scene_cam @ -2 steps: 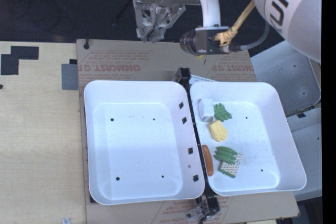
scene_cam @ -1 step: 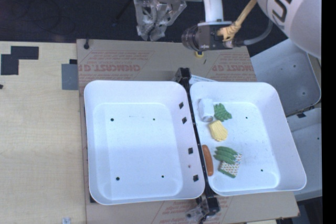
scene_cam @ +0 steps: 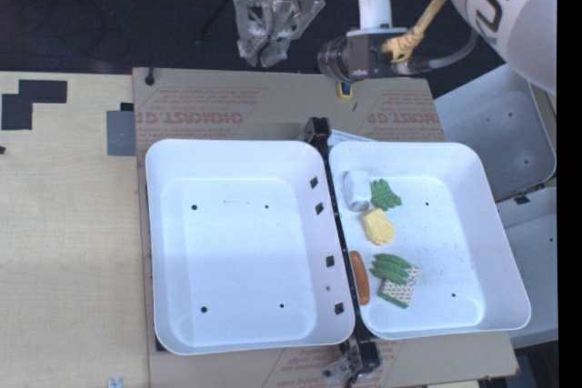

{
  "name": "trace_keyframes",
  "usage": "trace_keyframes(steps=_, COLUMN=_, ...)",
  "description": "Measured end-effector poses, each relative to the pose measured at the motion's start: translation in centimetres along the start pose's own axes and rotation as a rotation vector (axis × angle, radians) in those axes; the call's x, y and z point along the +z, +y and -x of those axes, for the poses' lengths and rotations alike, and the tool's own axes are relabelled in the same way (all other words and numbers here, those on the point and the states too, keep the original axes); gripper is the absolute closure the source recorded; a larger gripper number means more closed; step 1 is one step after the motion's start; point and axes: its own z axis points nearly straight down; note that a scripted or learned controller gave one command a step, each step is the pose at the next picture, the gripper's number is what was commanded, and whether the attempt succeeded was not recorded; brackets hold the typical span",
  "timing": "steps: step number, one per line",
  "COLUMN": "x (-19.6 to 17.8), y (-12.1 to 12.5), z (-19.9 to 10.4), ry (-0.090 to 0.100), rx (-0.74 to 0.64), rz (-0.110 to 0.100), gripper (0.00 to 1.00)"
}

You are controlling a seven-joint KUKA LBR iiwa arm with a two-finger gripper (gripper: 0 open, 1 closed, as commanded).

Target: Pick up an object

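Lying loose near the left wall of the right bin (scene_cam: 473, 161), the small yellow toy corn (scene_cam: 378, 227) looks light, stiff and easiest to pinch across its narrow sides, while the gripper (scene_cam: 270, 39) hangs high, seemingly empty, its grip state impossible to tell.

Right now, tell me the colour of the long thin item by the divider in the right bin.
Orange sausage-shaped item, camera view.

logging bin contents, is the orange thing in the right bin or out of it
In. The orange thing lies flat inside the right bin, against its left wall.
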Motion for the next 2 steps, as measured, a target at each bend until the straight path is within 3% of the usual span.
trace_keyframes(steps=1, x=24.4, y=3.3, z=0.8, ry=0.000, rx=0.039, rz=0.008, gripper=1.00)
trace_keyframes(steps=2, x=12.5, y=-1.8, z=0.8, ry=0.012, rx=0.035, rz=0.034, gripper=1.00)
